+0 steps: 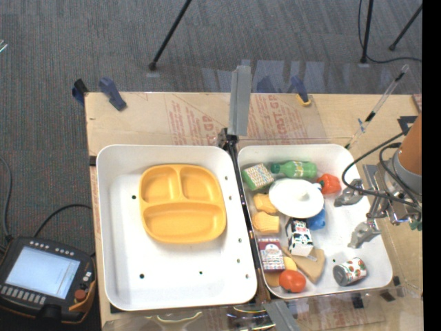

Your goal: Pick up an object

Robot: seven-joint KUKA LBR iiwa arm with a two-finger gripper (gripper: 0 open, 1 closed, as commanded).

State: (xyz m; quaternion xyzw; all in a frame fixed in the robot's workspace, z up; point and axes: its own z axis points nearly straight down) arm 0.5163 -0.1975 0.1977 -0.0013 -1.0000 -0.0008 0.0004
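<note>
My gripper [355, 216] hangs over the right side of the right bin [375, 254], open, its two grey fingers [348, 197] spread with only bare bin floor between them. A small printed can [349, 271] lies on its side just below the gripper. To its left are a white round plate [296, 197], a red piece [330, 183], a blue piece [316, 219], a green bottle [295, 168], a green box [258, 176] and a cow-patterned carton [300, 238].
A yellow divided plate [183, 203] lies in the left bin [117, 254]. The right bin's near left corner holds a cheese wedge [313, 264], a tomato [293, 281], a dark red box [271, 252] and orange pieces [266, 221]. A teach pendant [45, 274] sits lower left.
</note>
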